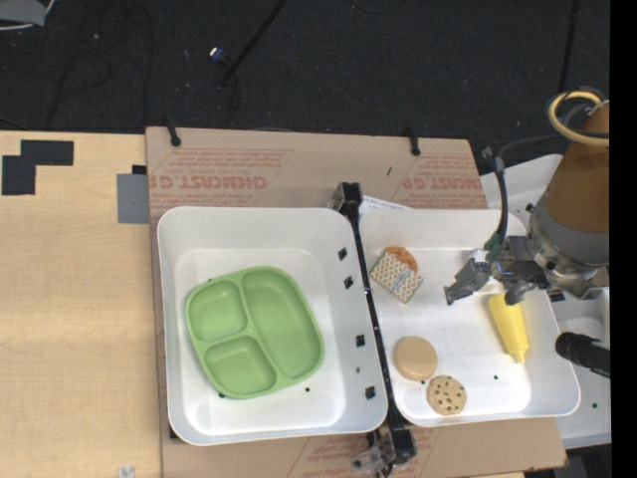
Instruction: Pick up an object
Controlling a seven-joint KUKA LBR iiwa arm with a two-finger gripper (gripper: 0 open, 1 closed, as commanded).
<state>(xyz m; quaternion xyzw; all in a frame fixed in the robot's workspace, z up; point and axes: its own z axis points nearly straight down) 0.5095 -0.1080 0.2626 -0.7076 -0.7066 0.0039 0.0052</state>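
The right bin (453, 229) holds a small patterned packet (396, 274), a tan round bun (415, 357), a chocolate-chip cookie (447, 395) and a yellow banana-like piece (510, 327). My gripper (490, 284) hangs over the bin's right part, just above the top end of the yellow piece and to the right of the packet. Its dark fingers (461, 285) are spread apart, and nothing sits between them.
The left bin (184, 242) bears a green divided plate (254, 332). A black clip divider (358, 297) runs between the bins. Cardboard lies under both bins, and the arm's body and cables fill the right side.
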